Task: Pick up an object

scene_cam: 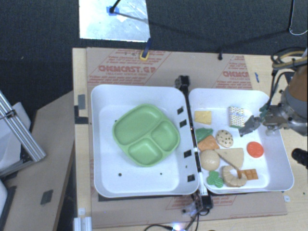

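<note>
Cardboard (pixel 159 64) covers most of the worktop (pixel 53 129), a flat brown sheet printed in red with what reads as "CHEMCAST GP" along its far edge, twice over. On it sit two shallow white plastic bins with rounded corners, side by side and touching along a black hinged seam. The left bin (pixel 103 177) carries a pale green plate (pixel 146 134), smooth moulded plastic with three compartments, lying a little askew. The right bin (pixel 276 177) holds a scatter of small toy foods. Beyond the cardboard, on dark carpet, lies a shiny silver square (pixel 114 12) with a blue fleck on it.

From the right comes the grey arm (pixel 296 100), cables looped above it. Its hand (pixel 250 125) reaches in over the right bin's far right side, dark fingers low beside a white patterned block (pixel 237 115); I cannot tell from here how far they are parted, nor whether they grip anything.

Among the foods: a tan wedge (pixel 232 156) near the middle, a round beige bun (pixel 210 160) just left of it, a yellow square of cheese (pixel 203 117) near the far left corner, an orange-red disc (pixel 255 149) to the right, a speckled cookie (pixel 224 138), a green leafy piece (pixel 202 133) touching an orange one (pixel 208 143), and a small orange waffle (pixel 249 174).
</note>
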`<action>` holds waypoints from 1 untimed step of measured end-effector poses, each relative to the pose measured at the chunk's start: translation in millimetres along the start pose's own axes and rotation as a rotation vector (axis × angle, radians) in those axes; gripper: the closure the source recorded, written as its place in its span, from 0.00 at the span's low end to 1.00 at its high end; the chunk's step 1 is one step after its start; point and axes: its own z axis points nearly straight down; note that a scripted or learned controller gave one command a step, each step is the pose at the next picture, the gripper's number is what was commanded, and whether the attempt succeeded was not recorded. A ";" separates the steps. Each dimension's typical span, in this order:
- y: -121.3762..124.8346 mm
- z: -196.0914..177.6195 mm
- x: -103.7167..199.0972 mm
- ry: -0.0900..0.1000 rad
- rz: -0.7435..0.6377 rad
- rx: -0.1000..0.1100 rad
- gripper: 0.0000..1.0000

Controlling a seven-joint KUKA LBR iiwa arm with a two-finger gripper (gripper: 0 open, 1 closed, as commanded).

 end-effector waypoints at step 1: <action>2.4 -5.8 0.2 -0.002 -0.003 -0.012 0.00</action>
